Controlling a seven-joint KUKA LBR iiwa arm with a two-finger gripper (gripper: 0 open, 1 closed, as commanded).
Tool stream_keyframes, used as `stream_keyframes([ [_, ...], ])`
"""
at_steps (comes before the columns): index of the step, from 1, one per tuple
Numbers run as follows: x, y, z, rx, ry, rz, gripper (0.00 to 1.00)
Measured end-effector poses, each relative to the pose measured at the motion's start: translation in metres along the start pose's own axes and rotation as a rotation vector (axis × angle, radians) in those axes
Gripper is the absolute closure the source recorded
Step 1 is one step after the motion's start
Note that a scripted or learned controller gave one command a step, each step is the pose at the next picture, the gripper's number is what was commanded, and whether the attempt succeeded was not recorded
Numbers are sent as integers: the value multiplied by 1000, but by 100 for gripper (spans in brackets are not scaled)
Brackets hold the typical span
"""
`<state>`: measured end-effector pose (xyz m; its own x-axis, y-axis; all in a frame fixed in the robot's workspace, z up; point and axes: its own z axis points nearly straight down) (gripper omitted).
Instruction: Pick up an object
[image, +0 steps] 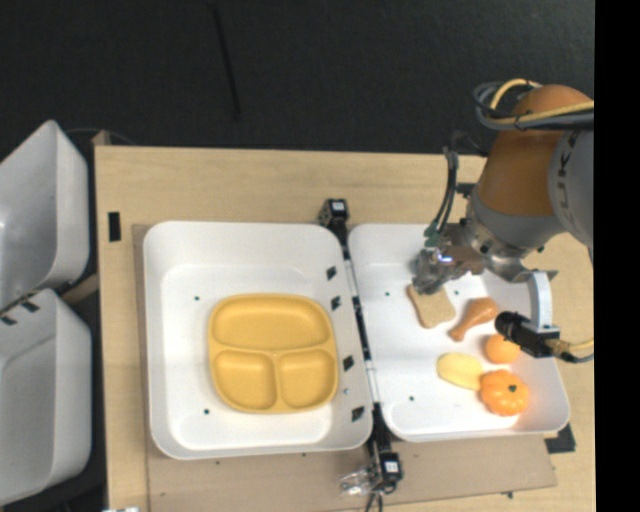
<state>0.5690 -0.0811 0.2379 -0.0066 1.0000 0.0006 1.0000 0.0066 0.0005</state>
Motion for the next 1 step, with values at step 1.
stream_keyframes([
  [1,55,15,-10,-2,1,-1,100],
])
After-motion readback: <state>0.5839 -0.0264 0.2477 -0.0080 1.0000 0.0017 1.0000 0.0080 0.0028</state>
